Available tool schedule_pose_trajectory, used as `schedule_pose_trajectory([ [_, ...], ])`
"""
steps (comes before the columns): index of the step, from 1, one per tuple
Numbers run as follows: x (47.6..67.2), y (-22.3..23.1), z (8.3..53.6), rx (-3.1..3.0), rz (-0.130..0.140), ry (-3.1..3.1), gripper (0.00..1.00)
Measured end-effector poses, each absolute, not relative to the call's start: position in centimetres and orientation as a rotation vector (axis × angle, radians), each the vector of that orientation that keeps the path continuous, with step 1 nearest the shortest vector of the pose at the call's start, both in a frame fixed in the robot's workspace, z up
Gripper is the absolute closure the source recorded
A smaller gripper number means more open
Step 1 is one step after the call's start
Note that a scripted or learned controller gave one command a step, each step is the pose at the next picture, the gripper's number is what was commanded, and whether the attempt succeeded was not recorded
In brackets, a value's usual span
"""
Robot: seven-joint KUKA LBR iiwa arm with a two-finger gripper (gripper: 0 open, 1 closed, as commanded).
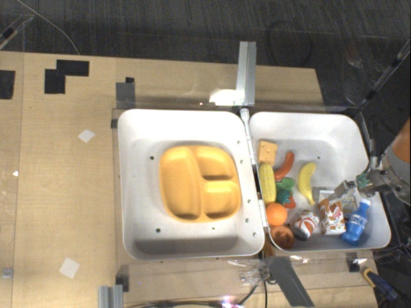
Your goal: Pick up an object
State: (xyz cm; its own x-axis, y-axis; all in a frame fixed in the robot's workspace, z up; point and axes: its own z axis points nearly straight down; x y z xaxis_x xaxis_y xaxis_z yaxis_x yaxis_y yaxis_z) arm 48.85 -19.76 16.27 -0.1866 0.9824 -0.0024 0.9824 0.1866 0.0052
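The right bin point(334, 130) holds several small items. A square cracker point(268, 151), a red sausage point(285, 163), a corn cob point(266, 182) and a banana point(307, 181) lie in its left half. Near the front are an orange point(277, 214), a brown round piece point(282, 236), a small can point(307, 223), a printed carton point(332, 218) and a blue bottle point(356, 223). My gripper point(348, 190) reaches in from the right and hangs low over the bin's right side, just above the carton and the bottle and right of the banana.
The left bin point(138, 172) holds a yellow divided plate point(199, 181). A green toy point(286, 188) lies beside the corn. A metal post point(246, 72) stands behind the wall between the bins. The arm point(399, 162) comes in over the right bin's right wall.
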Motion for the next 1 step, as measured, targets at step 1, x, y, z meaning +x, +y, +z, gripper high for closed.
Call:
schedule_pose_trajectory([
  [1,60.11,-20.25,11.72,2.071,0.002,2.363,0.0],
])
